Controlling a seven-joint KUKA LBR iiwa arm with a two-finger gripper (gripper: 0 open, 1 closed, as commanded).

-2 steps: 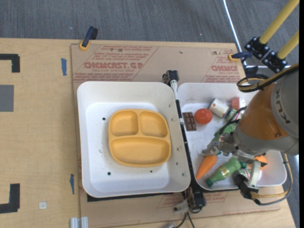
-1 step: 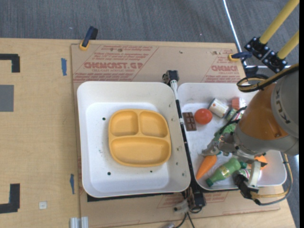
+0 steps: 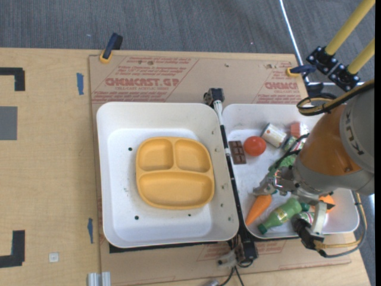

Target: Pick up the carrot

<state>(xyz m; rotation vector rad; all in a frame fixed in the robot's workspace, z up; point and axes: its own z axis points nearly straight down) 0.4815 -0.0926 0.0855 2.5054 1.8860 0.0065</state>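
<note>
— What sort of place is this?
— A robotics lab, by the look of it; a cardboard sheet (image 3: 178,79) printed with a brand name is clamped to the bench (image 3: 41,177) with blue tape marks (image 3: 80,83).
— Anything else?
— Grey carpet (image 3: 178,11); yellow struts (image 3: 351,22); loose cable (image 3: 286,16); toy food.

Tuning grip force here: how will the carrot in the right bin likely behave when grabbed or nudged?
The carrot looks like smooth moulded toy plastic, so probably stiff, light and somewhat slippery. Its taper means a pinch could slide toward the narrow tip. Lying flat against the green bottle, it may roll or push the bottle when nudged.
</note>
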